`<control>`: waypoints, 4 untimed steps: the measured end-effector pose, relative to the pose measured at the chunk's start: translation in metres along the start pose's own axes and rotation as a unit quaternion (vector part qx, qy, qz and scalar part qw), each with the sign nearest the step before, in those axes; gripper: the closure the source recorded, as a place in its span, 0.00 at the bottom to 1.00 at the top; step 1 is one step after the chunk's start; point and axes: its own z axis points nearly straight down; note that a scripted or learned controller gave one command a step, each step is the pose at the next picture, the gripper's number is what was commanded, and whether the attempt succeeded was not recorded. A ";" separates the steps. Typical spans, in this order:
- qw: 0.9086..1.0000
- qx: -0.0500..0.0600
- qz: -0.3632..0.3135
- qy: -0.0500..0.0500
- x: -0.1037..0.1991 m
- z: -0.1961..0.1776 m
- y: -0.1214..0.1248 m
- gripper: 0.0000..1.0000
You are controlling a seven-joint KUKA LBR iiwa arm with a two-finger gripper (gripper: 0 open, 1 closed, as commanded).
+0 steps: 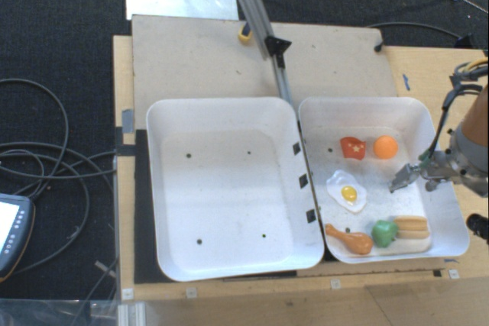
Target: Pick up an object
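While the hand (405, 178) is hovering in the right bin (428, 118), its opening unclear and nothing visibly gripped, the egg (347, 192) is lying just left of it, the orange (386, 147) above.

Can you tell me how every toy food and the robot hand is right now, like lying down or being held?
Fried egg: lying flat, yolk up, in the right bin.
Orange: resting loose near the bin's back.
Red piece: lying beside the orange, apart from it.
Chicken drumstick: lying on its side at the front.
Green vegetable: lying against the hot dog.
Hot dog: lying flat.
Hand: over the right bin, holding nothing.
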 end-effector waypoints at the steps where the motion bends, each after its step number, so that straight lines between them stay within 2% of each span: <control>1: 1.000 0.000 0.000 0.000 0.000 0.052 0.000 0.00; 2: 1.000 -0.003 -0.001 -0.001 -0.001 0.038 0.002 1.00; 4: 1.000 -0.006 -0.003 -0.002 0.001 -0.080 0.008 1.00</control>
